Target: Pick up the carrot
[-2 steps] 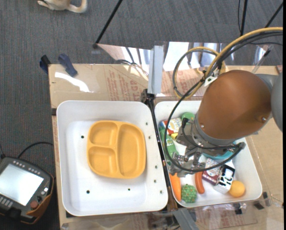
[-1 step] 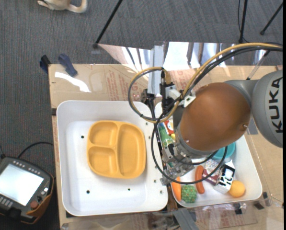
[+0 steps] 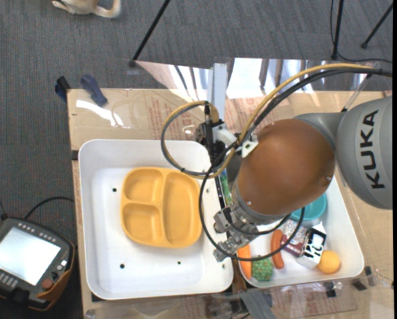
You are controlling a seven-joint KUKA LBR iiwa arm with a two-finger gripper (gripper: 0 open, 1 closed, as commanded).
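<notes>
The carrot (image 3: pixel 244 251) is a small orange piece at the front left of the right bin (image 3: pixel 353 244), with a green knobbly piece (image 3: pixel 261 270) just beside it. My gripper (image 3: pixel 231 239) hangs directly over the carrot's left end, close to the wall between the two bins. The arm's wide brown wrist band (image 3: pixel 284 168) covers much of the right bin and hides the gripper's upper part. I cannot make out whether anything sits in the gripper.
A red-orange sausage-like piece (image 3: pixel 276 248), a dark packet (image 3: pixel 303 241), an orange fruit (image 3: pixel 328 262) and a teal bowl (image 3: pixel 313 209) crowd the right bin. A yellow divided plate (image 3: pixel 161 207) lies in the left bin (image 3: pixel 98 244). Cables (image 3: pixel 185 145) loop above the divider.
</notes>
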